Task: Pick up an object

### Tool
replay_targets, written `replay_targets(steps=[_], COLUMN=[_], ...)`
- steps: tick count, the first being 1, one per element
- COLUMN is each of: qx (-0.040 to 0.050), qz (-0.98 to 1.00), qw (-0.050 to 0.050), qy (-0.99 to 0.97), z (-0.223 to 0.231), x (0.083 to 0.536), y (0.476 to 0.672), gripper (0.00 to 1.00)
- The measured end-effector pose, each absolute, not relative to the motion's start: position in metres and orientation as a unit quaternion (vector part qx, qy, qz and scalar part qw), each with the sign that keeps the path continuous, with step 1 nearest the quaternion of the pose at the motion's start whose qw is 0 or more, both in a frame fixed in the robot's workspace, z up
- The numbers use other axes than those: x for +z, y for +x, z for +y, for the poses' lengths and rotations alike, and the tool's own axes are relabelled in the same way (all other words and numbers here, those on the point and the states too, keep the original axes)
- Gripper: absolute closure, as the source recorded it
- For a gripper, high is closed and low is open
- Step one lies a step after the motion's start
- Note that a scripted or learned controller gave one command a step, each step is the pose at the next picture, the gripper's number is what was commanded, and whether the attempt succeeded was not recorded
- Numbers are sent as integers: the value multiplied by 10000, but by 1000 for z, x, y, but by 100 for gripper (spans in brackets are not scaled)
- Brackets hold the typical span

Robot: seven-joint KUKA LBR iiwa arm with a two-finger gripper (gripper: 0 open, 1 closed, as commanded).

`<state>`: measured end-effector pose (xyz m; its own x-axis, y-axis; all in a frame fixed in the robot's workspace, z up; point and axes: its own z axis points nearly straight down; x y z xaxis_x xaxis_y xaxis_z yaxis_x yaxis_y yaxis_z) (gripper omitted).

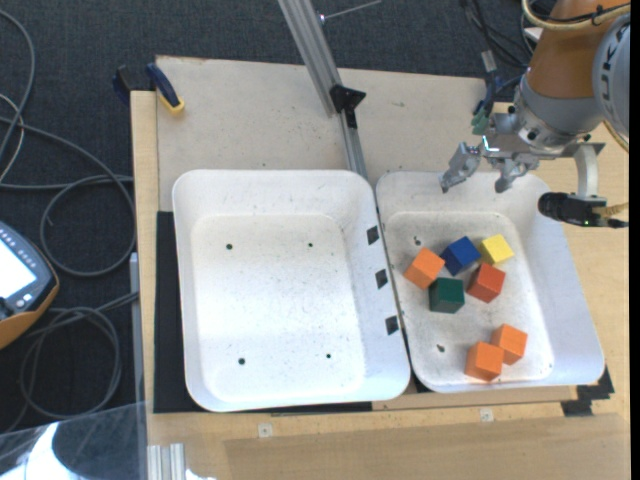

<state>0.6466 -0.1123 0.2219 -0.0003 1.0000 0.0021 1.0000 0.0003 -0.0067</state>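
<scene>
My gripper (pixel 483 175) hangs over the far rim of the right bin (pixel 566 298), its two fingers spread apart with nothing between them. Below it in that bin lies a cluster of blocks: an orange block (pixel 424 266), a blue block (pixel 461 254), a yellow block (pixel 497 249), a red-orange block (pixel 487 282) and a dark green block (pixel 446 294). Two more orange blocks (pixel 497 351) sit near the bin's front. The cluster lies a short way toward the camera from the gripper.
The left bin (pixel 275 283) sits beside the right one. A slanted metal pole (pixel 318 53) rises from the bench behind the bins. A blue and yellow clamp (pixel 163 87) lies at the bench's far left corner. Cables trail on the floor at left.
</scene>
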Motion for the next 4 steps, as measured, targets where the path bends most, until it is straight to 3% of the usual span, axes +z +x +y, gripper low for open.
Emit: replay_targets(steps=[1,3,4], qx=[3,19,14], qz=[-7074,-7073,-7071], qw=[14,27,19], qy=[-7068,-7069,-7071], z=[-112,-105,-105], x=[225,118,98], y=[647,639,639], gripper=[0,0,0])
